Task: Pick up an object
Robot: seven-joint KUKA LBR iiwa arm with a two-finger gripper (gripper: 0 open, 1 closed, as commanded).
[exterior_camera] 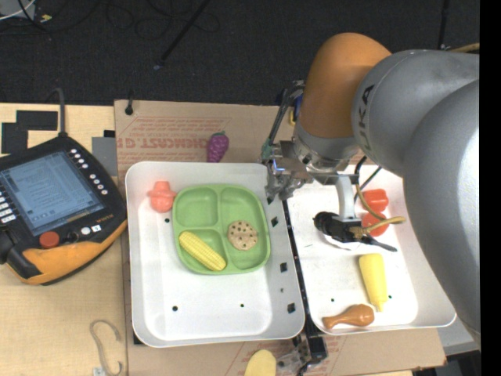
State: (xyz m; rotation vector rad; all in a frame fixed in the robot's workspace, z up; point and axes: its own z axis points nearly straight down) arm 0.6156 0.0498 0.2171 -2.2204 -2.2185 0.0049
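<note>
My gripper (275, 182) hangs over the far right corner of the left bin (203, 319), just by the divider between the two bins. A green divided plate (197, 208) lies in that bin with a yellow corn cob (202, 251) and a chocolate-chip cookie (243, 235) in its compartments. A pink toy (160, 197) lies left of the plate. The right bin (423, 312) holds a red pepper (375, 202), a long yellow piece (373, 280) and a brown drumstick (350, 317). Nothing shows between the gripper's tips.
A purple grape bunch (218, 146) lies on the cardboard behind the left bin. A yellow lemon-like toy (261, 363) sits in front of the bins. A teach pendant (55, 202) rests on the bench at left. The big grey arm covers the right bin's far side.
</note>
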